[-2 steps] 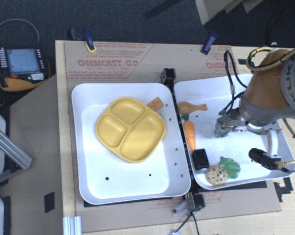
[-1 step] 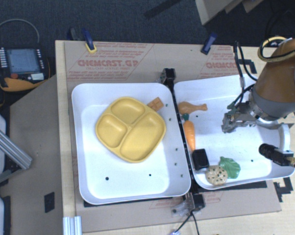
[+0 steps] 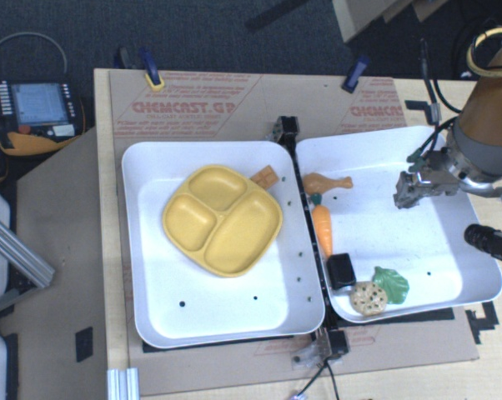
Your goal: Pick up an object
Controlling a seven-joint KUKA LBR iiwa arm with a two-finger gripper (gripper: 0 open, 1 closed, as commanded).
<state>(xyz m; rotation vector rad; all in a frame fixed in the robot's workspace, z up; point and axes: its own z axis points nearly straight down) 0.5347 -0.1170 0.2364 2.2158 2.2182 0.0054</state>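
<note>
The right bin (image 3: 451, 248) holds a brown chicken drumstick (image 3: 326, 183) near its far left corner. An orange carrot (image 3: 322, 229) lies along the left wall. Below it sit a black block (image 3: 341, 270), a round cookie (image 3: 368, 297) and a green leafy piece (image 3: 393, 283). My gripper (image 3: 411, 190) hangs over the right bin's upper right part, well right of the drumstick, with nothing visible between its fingers. Its fingers are dark and small from this angle.
The left bin (image 3: 151, 290) holds a yellow divided plate (image 3: 222, 220) with a small brown piece (image 3: 264, 177) at the plate's far right edge. A black divider clamp (image 3: 286, 128) sits between the bins. Cables hang beside the arm on the right.
</note>
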